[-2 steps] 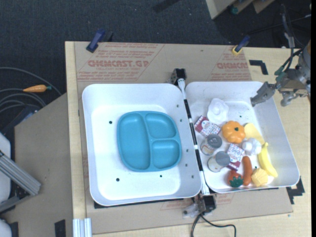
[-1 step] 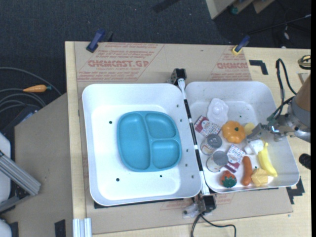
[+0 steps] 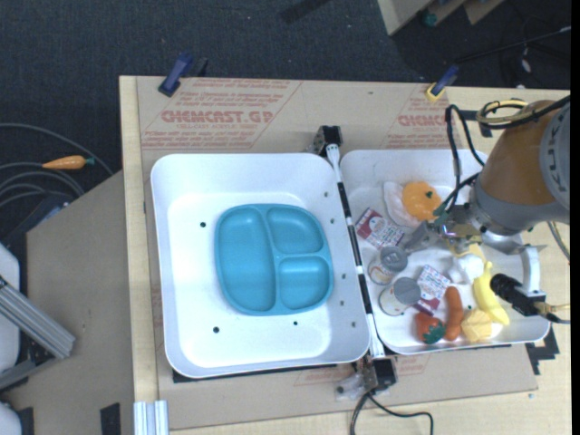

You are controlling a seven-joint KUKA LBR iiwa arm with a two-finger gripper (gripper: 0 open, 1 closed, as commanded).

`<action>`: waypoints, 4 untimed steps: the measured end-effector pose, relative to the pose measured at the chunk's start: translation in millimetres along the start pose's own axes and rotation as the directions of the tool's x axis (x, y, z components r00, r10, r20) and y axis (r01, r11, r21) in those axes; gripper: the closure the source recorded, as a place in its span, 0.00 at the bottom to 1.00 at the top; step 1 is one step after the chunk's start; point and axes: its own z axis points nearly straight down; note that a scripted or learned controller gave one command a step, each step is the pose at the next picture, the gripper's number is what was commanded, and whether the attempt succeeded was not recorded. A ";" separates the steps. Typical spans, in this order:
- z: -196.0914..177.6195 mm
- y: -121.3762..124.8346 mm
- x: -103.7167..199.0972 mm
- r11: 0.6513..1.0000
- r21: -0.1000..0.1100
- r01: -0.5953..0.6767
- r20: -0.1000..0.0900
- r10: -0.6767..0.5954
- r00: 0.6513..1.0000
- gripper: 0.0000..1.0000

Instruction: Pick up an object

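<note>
My gripper (image 3: pixel 428 234) reaches in from the right and sits low over the middle of the right bin (image 3: pixel 399 163). It is just below an orange fruit (image 3: pixel 419 199) and beside a red and white packet (image 3: pixel 372 226). A grey round can (image 3: pixel 391 262) lies just below and left of the gripper tip. Nothing shows as held. Further toward the front lie a second grey can (image 3: pixel 406 290), a small packet (image 3: pixel 433 280), a carrot (image 3: pixel 453 306), a red toy fruit (image 3: pixel 430 327) and a yellow banana (image 3: pixel 490 301).
The left bin (image 3: pixel 181 188) holds a blue divided plate (image 3: pixel 273 257). The arm's orange band (image 3: pixel 517 157) and wrist cover the right bin's right side, with cables looping over the bin's far corner. A black clip (image 3: pixel 328 138) sits at the far end of the bins' shared rim.
</note>
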 end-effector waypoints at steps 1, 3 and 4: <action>-1.1 70.8 53.6 1.000 -0.005 0.000 0.002 0.000 1.000 0.00; -12.6 71.9 52.6 1.000 -0.009 0.000 0.004 0.000 1.000 0.00; -5.9 112.7 61.8 1.000 -0.012 -0.002 0.005 0.002 1.000 0.00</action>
